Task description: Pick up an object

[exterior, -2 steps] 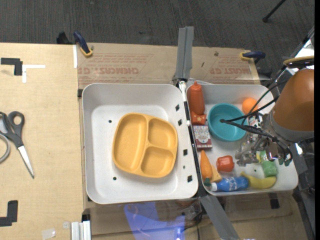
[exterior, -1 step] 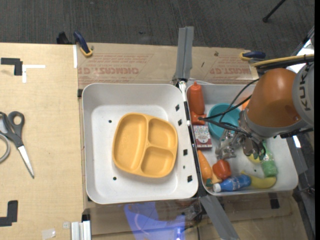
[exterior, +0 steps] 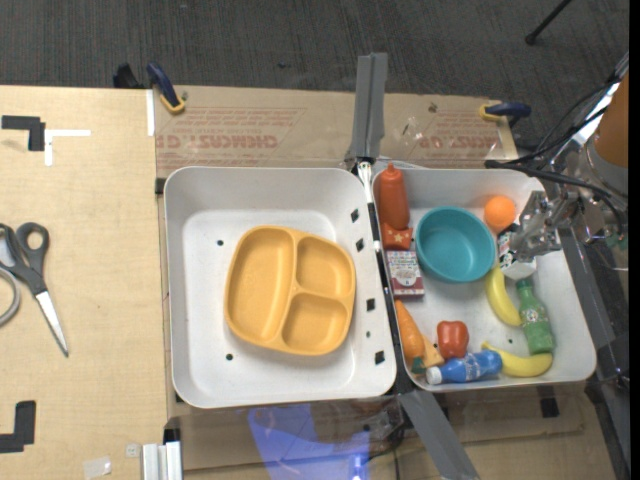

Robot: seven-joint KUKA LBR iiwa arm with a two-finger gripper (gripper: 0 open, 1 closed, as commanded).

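teal bowl sits beside our gripper in the right bin; we cannot tell its grip.

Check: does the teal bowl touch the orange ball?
Apart. The camera view shows a strip of white bin floor between the teal bowl and the orange ball.

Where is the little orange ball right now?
The small orange ball sits in the right white bin, near its far edge, just right of the round teal bowl and left of the gripper.
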